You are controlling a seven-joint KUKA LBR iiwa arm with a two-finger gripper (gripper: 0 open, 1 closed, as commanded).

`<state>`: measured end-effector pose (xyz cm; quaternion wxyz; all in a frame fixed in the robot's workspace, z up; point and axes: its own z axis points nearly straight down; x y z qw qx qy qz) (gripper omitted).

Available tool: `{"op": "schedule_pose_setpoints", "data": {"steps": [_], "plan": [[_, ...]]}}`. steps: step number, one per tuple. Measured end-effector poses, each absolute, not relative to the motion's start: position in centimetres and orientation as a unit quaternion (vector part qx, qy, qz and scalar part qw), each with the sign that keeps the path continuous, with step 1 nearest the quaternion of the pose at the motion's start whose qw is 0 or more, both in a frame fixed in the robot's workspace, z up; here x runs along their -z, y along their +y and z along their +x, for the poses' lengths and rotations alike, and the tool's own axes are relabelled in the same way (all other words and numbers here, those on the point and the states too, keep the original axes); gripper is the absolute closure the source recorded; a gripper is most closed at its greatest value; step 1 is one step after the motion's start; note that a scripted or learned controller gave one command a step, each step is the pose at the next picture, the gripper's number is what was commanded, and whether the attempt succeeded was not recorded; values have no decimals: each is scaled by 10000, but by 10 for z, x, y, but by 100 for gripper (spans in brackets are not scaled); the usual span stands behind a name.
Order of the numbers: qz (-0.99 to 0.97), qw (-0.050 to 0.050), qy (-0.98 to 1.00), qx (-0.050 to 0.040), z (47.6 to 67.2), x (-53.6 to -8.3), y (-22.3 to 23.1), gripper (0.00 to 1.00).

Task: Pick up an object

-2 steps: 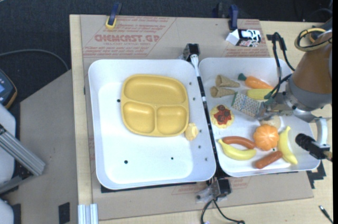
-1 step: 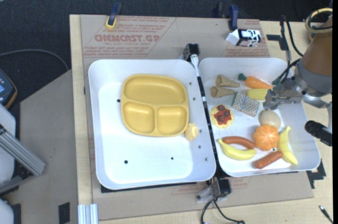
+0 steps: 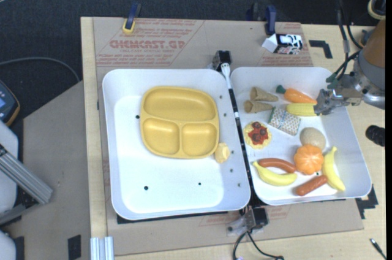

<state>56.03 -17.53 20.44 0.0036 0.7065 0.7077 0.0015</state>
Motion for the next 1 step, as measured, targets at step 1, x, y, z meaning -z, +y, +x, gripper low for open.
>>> {"op": "schedule_pose_setpoints", "data": {"steps": [1], "plan": [[7066, 26, 7076, -12, 561, -227, -175, 100]]}}
